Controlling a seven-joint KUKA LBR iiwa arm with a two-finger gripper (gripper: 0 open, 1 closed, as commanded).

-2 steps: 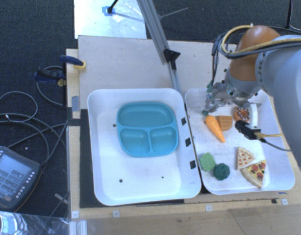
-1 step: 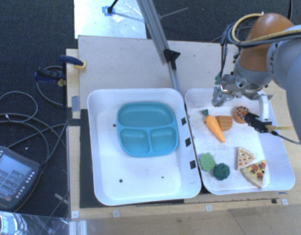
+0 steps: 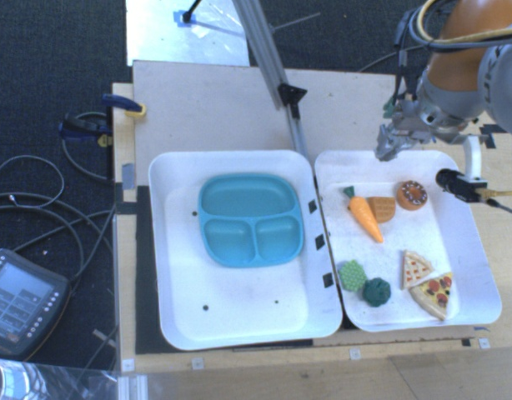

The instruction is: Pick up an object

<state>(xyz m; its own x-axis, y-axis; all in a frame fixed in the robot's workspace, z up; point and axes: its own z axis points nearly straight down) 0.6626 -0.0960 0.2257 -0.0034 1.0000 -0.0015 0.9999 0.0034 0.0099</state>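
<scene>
The right bin (image 3: 464, 232) holds toy food. An orange carrot (image 3: 365, 217) lies beside a tan bread piece (image 3: 383, 208), with a chocolate donut (image 3: 412, 195) to their right. Nearer the front lie a light green vegetable (image 3: 352, 275), a dark green broccoli (image 3: 376, 292) and two pizza slices (image 3: 417, 267) (image 3: 434, 293). My gripper (image 3: 388, 148) hangs above the bin's far rim, behind the carrot and donut, apart from every item. Nothing shows between its fingers.
The left bin (image 3: 181, 307) holds a blue divided plate (image 3: 249, 221). A grey pole (image 3: 264, 44) slants down to the divide between the bins. Cables and a handheld pendant (image 3: 18, 298) lie off the bench at the left.
</scene>
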